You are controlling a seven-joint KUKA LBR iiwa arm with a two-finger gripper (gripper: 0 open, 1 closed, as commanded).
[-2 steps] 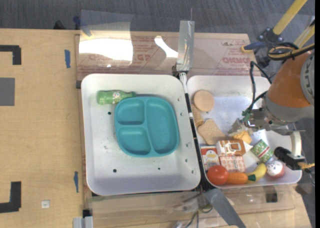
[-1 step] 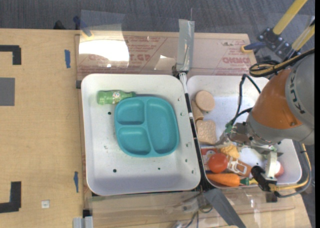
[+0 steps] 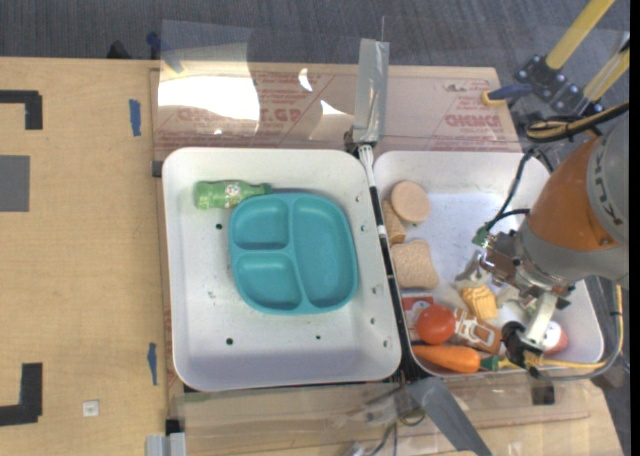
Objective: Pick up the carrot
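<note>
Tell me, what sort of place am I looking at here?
Probably a robotics lab test bench, not a kitchen. A grey robot arm with an orange band reaches over two shallow white plastic bins, one holding toy food like an orange plastic carrot, all on taped-down cardboard sheets.

You've got the carrot [image 3: 447, 357] lying flat on its side along the near edge of the right bin, orange, long axis running left to right, green end pointing right, just beside a red tomato.
</note>
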